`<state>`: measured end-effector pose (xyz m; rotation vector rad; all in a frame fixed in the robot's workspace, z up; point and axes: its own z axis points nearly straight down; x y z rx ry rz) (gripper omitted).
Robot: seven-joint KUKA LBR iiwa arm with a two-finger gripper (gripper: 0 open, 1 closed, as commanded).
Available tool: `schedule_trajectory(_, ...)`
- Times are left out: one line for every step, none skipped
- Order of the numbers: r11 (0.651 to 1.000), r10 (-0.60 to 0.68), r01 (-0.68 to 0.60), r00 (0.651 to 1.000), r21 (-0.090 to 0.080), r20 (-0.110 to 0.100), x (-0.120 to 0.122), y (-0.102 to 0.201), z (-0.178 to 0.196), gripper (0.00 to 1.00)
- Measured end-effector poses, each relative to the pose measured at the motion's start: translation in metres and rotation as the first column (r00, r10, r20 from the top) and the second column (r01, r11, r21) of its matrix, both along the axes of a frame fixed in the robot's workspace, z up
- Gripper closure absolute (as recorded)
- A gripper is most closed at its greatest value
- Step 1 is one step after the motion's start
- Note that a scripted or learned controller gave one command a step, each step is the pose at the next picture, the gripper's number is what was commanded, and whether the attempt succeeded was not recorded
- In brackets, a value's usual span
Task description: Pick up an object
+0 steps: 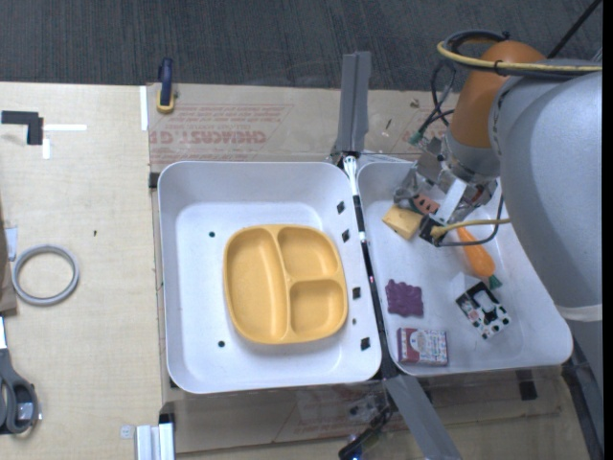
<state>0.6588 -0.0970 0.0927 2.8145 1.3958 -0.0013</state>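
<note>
The gripper (422, 213) hung low over the far part of the right bin (536, 338), just beside a yellow wedge (402, 222) which lay near the bin's left wall. Whether the gripper was wide or narrow, I could not tell, and I saw nothing held in it. An orange carrot (475, 254) lay close by. Nearer to me were a purple grape bunch (404, 298), a black-and-white piece (482, 310) and a small red box (422, 346). The left bin (182, 257) held a yellow divided plate (284, 284).
</note>
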Motion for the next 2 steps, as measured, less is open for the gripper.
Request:
schedule_trajectory(1.0,0.004,-0.004,1.0,-0.002,-0.002,0.0,0.0,0.009,1.0)
schedule_trajectory(0.753,-0.658,0.658,0.753,-0.002,-0.001,-0.019,0.009,0.098,1.0)
